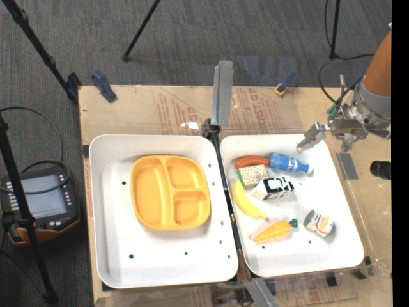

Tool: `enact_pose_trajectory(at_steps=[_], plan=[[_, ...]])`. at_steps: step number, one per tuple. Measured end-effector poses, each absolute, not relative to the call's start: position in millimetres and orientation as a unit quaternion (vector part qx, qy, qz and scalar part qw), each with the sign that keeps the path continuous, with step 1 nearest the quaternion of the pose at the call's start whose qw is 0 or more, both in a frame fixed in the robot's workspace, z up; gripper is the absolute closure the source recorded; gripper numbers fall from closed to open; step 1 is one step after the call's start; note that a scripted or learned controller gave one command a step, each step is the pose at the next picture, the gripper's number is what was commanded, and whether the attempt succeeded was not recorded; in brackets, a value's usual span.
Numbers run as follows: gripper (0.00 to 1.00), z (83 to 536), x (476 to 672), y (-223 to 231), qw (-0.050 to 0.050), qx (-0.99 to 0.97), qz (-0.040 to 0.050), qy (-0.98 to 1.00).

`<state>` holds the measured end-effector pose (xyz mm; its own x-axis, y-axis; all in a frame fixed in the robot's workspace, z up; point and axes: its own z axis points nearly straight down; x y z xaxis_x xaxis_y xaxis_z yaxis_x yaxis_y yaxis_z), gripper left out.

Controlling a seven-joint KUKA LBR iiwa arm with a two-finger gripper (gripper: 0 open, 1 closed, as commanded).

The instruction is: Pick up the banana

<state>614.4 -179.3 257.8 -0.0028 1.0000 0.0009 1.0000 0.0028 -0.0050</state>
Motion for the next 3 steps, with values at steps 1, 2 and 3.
enact_pose_trajectory(at_steps=[1, 2, 3], plan=[[0.00, 164.8, 593.8, -113.8, 0.003, -0.667, 0.0018, -0.745], [0.00, 184.2, 573.4, -52.0, 0.004, -0.591, 0.0019, -0.807], [0.00, 184.5, 566.4, -64.7, 0.003, -0.586, 0.0016, -0.810]])
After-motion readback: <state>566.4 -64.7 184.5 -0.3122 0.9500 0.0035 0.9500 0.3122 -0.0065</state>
